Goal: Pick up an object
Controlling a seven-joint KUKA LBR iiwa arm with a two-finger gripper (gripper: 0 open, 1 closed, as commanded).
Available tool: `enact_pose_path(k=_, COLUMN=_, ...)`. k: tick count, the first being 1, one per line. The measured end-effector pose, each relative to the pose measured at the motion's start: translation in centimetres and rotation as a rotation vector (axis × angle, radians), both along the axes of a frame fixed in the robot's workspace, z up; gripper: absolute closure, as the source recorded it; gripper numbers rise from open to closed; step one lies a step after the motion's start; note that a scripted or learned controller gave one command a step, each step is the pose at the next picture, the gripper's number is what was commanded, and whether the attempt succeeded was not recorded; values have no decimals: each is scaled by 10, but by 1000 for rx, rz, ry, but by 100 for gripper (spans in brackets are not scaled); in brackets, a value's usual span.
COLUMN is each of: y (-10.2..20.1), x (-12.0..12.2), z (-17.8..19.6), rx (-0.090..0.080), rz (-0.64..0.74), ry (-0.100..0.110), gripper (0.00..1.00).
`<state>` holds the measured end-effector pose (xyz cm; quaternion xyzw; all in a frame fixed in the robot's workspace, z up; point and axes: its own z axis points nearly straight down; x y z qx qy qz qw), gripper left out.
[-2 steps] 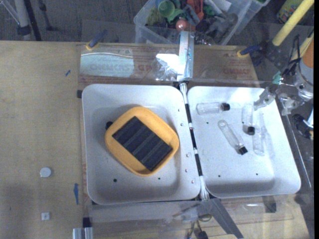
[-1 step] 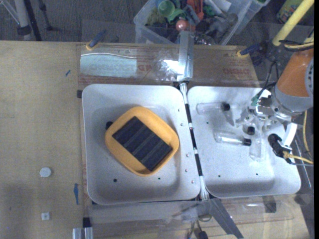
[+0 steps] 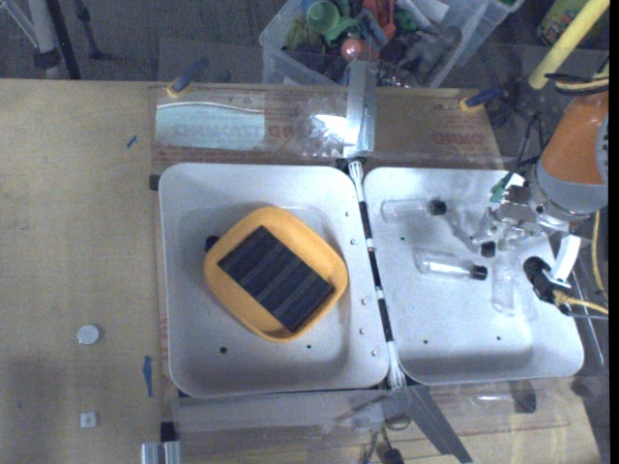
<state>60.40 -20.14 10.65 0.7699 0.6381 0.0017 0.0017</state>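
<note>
While looking down on bench, see two white bins side by side: L bin [image 3: 179,288] and R bin [image 3: 551,356]. Over R bin, toward its 2 o'clock corner, find gripper [image 3: 498,232], w/ grey arm [image 3: 580,196] and orange band [image 3: 578,153] reaching in from 3 o'clock. Can't tell gripper state, apart or together: too blurred at tip, and can't tell whether anything is clamped. In R bin, spot upper clear tube [image 3: 406,209] at approx 10 o'clock, lying flat, black cap at its 3 o'clock end. Near bin centre, spot lower clear tube [image 3: 445,265], also flat, black cap at 3 o'clock end, close to gripper at its 8 o'clock, apart from upper tube. At 6 o'clock from gripper, make out faint clear piece [image 3: 503,296], too dim to ID. In L bin, mid-floor, see yellow pad [image 3: 253,329] w/ dark ribbed panel, turned diagonal; small black bit [image 3: 211,245] peeking at its 10 o'clock edge. Beyond bins at 12 o'clock, see clear tub of toys [image 3: 387,17]. Out at 9 o'clock on bare bench, note small white disc [image 3: 88,334].
</note>
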Motion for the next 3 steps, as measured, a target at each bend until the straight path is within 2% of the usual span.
enact_pose_path(k=1, y=61, x=19, z=97, rx=0, rz=-106, ry=5, gripper=100)
enact_pose_path(k=2, y=88, x=26, z=82, rx=1, rz=-206, ry=8, gripper=100)
enact_pose_path(k=3, y=37, x=-114, z=164, rx=3, rz=-577, ry=10, gripper=100)
